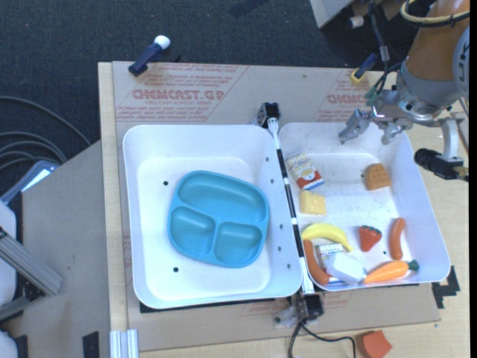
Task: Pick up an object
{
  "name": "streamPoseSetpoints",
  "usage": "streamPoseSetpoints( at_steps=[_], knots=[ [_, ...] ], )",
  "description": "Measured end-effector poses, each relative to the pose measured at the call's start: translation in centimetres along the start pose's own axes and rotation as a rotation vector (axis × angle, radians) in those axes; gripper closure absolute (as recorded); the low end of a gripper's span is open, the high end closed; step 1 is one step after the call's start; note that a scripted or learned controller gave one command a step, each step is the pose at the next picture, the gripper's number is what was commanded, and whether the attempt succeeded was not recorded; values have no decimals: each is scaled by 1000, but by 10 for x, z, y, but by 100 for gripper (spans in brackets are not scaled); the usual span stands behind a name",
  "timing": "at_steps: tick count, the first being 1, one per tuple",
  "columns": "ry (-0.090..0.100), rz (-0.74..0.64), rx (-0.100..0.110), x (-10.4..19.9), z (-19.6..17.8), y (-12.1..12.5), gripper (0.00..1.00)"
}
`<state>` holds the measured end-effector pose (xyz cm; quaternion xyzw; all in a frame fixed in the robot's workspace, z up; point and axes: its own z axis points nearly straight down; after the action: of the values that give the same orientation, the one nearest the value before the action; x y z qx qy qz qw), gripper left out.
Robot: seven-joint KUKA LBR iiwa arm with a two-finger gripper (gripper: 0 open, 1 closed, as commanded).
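Gripper [373,127]: jaws spread apart, nothing between them, poised over the far rim of the right bin [428,222].
Nearest pick: bread piece [377,176], just below the jaws, lying alone w/ bare floor round it.
How to do it well: centre over the bread, drop straight, close across its short sides (avoid the crowded near corner w/ banana [326,234] & carrot [389,271]).
Writing: bench board [186,88] reads approx. "CHEMCAST GP", red print; small carton [305,172] label unreadable.

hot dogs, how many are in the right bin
2. One hot dog lies near the bin's right wall beside the strawberry; the other hot dog lies at the front left under the banana. More may be hidden.
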<state>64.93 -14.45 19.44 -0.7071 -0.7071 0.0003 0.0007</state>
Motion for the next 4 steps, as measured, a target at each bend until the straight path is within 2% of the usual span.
streamPoseSetpoints(
  at_steps=[1, 2, 3, 4],
  knots=[
    [-1, -1, -7, 34, 106, 2, 0],
    [-1, 1, -8, 18, 106, -75, 0],
    [1, 1, 1, 10, 111, -163, 0],
    [0, 1, -1, 10, 101, -162, 100]
  ],
)
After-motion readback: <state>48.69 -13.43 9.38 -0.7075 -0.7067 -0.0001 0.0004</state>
